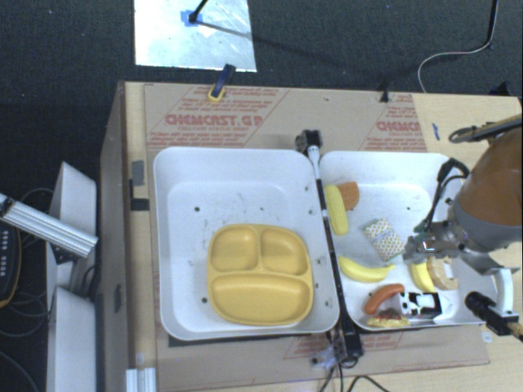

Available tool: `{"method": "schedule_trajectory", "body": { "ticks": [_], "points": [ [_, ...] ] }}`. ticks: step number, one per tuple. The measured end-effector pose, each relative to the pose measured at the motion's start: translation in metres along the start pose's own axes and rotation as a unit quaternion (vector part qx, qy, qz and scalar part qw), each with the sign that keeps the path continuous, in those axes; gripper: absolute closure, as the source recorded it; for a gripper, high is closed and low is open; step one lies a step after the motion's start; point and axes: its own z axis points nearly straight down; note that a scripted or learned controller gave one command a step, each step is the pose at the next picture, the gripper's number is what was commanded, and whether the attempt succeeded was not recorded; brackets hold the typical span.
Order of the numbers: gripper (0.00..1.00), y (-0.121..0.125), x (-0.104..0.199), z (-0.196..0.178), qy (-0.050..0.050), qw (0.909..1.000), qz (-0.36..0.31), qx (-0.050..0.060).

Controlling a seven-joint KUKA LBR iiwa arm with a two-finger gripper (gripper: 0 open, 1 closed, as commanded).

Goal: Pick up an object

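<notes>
Camera view, seen from my remote station. The arm [498,194] reached in from the right, its orange band above the grey wrist, and the claw [426,247] hung low over the right-hand bin [384,166], close to that bin's right wall. I could not tell whether the claw was apart or together; the wrist housing covered it, and I saw nothing that I could call held.

Candidate objects for the pick all lay in the right bin. Directly below the claw in the picture, and partly overlapped by it, lay a short banana [422,276] with a pale ring-shaped piece, a doughnut or bagel [444,274], just beside it on the right. To the claw's left sat a small patterned block [383,238], near but apart from it. Below and to the left of the claw lay a second banana [364,269], curved, and below that a red sausage [382,297]. A black-and-white object [421,304] rested below the claw near the bin's front edge, with a yellowish piece [384,322] at the front wall that I could not identify. Farther left and above the claw, against the divider, stood a long yellow piece like a corn cob [335,209], touching an orange-brown chunk [350,194].

Well to the claw's left, the left-hand bin [188,178] carried a yellow three-compartment plate [260,273].
</notes>
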Motion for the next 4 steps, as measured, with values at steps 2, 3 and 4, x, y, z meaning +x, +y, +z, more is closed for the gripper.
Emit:
{"method": "schedule_trajectory", "body": {
  "ticks": [2, 3, 4],
  "points": [
    [0.00, 0.026, -0.001, -0.035, 0.000, 1.0000, 0.000, 0.000],
    [0.00, 0.041, -0.050, 0.061, -0.002, 1.0000, 0.001, -0.005],
    [1.00, 0.043, -0.049, 0.050, -0.001, 1.0000, 0.000, -0.007]
  ]
}}
